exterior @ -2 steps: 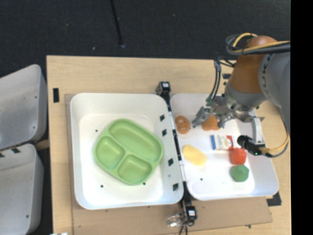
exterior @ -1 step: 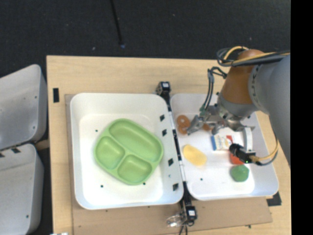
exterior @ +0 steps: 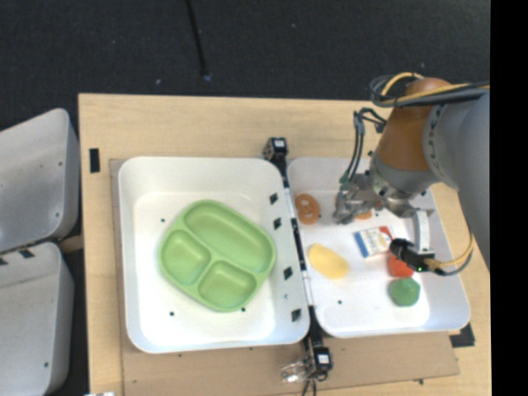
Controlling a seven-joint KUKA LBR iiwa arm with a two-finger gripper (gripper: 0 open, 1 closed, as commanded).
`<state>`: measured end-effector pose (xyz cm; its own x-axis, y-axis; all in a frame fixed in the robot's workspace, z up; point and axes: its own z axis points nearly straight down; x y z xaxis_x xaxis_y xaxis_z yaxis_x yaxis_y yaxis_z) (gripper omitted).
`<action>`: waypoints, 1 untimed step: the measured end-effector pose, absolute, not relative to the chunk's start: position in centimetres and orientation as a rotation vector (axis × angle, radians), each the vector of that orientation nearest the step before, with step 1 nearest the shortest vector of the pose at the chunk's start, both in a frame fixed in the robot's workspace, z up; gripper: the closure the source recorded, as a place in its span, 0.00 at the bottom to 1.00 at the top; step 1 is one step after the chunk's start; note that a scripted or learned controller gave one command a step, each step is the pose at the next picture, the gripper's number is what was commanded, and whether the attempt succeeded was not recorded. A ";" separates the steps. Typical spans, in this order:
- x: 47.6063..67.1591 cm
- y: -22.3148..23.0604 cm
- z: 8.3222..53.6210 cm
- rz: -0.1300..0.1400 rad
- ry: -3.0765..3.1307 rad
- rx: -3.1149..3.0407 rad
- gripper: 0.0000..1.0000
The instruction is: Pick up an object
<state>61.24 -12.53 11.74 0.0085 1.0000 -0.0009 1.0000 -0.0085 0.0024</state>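
My gripper (exterior: 353, 210) hangs low over the back of the right bin (exterior: 450, 304), its fingers pointing down between a brown pretzel-like ring (exterior: 307, 208) to its left and a small blue-and-white packet (exterior: 373, 241) just in front of it. A yellow lemon-like piece (exterior: 328, 262) lies nearer the bin's front left. A red object (exterior: 399, 265) and a green round one (exterior: 404, 292) lie at the front right. Nothing shows between the fingers.
The left bin (exterior: 140, 320) holds a green divided plate (exterior: 217, 255). A divider with black clips (exterior: 290, 246) runs between the two bins. The arm's grey and orange body (exterior: 412, 139) covers the right bin's back right corner.
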 end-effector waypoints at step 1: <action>61.5 -11.9 17.9 0.007 2.220 2.214 1.00</action>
<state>61.54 -11.93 17.95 -0.0027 1.0000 -0.0011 1.0000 0.0027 0.0071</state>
